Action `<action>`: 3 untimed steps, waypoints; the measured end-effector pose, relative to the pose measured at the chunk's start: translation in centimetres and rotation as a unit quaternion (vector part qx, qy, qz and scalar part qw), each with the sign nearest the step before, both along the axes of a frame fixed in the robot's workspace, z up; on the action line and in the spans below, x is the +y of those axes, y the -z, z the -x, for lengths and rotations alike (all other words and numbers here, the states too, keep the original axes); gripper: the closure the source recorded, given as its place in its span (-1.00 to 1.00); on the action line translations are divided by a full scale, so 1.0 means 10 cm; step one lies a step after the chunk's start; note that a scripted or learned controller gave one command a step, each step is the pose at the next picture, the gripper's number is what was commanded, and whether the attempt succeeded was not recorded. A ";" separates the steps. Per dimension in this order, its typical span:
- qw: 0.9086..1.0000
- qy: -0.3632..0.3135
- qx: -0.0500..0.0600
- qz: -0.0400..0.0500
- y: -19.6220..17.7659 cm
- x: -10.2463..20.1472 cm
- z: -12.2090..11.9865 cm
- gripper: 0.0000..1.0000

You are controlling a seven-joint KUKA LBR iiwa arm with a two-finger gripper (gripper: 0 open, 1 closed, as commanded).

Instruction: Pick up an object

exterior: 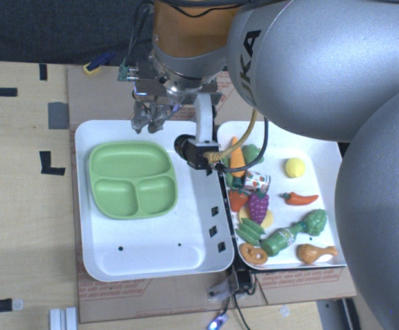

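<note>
You see the gripper (148,120) at the upper centre, above the green plate (132,179); its fingers look empty, perhaps slightly apart. The toys (257,205) crowd the right bin (326,158).

1. Gripper (148,122): dark metal claw, above the left bin's far rim.
2. Yellow lemon (294,167): small and round, well to the claw's right, in the right bin.
3. Red chilli (301,199): lying flat, right of the claw and nearer the camera.
4. Purple grapes (257,205): a bunch amid clustered toy food, right of the claw and nearer the camera.
</note>
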State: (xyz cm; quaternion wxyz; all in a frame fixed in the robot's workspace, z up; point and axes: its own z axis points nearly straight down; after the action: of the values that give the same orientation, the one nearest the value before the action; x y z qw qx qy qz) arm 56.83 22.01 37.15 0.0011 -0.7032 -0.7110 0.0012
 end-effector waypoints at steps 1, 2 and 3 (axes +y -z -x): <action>1.000 0.005 0.011 0.005 1.60 -0.09 0.79 1.00; 1.000 0.003 -0.008 -0.003 -0.14 0.15 0.53 1.00; 1.000 0.007 0.009 0.005 1.48 -0.32 0.88 1.00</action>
State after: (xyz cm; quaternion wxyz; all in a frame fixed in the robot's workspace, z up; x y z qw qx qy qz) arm 48.01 18.81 22.34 0.0039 -0.7078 -0.7063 0.0109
